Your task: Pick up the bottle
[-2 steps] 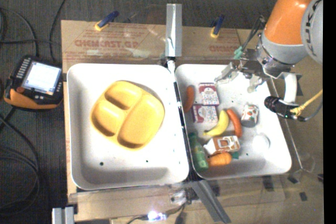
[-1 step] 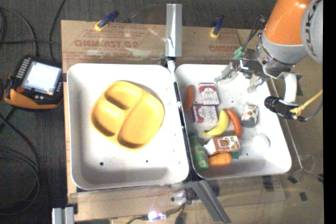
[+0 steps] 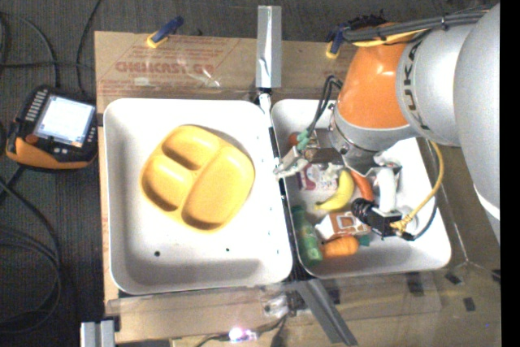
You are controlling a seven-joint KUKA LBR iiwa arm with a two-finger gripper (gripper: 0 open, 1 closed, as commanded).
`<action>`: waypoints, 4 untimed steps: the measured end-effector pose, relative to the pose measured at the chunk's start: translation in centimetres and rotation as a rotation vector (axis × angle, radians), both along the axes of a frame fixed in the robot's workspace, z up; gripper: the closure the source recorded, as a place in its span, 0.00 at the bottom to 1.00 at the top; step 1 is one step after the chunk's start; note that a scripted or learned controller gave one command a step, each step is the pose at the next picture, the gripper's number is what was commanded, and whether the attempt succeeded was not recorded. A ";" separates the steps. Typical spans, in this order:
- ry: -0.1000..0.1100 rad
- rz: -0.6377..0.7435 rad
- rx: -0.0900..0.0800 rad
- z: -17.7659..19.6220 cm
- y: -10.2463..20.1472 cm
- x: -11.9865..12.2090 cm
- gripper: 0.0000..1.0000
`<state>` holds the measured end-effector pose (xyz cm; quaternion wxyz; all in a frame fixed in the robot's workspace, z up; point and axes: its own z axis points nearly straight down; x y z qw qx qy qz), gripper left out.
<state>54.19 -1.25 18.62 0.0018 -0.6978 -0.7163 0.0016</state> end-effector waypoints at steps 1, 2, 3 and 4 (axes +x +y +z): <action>-0.025 0.177 0.020 -4.1 -3.7 0.0 0.00; -0.002 0.204 0.000 4.2 5.8 -5.8 0.00; -0.001 0.209 -0.001 1.9 12.7 -4.8 0.00; -0.004 -0.051 -0.003 -8.8 18.9 3.9 0.00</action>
